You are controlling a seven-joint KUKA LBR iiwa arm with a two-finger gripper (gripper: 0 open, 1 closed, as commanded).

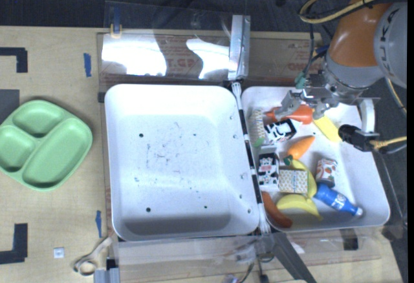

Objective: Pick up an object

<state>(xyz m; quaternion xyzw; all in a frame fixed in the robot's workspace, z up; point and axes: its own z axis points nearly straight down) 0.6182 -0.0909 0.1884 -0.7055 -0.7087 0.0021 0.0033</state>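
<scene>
The right bin holds a heap of small objects. Among them are a yellow banana, a blue bottle, an orange carrot-shaped piece, a yellow block and a small red-and-white carton. A patterned box lies on the banana. My gripper hangs low over the bin's back part, just above an orange-red item and a black-and-white card. The wrist hides whatever lies right under it.
The left bin lies beside the right one, and a ridge between them carries a black-and-white box. A green divided plate rests on the bench at far left. A clear panel stands behind the bins. Yellow cables loop by the arm.
</scene>
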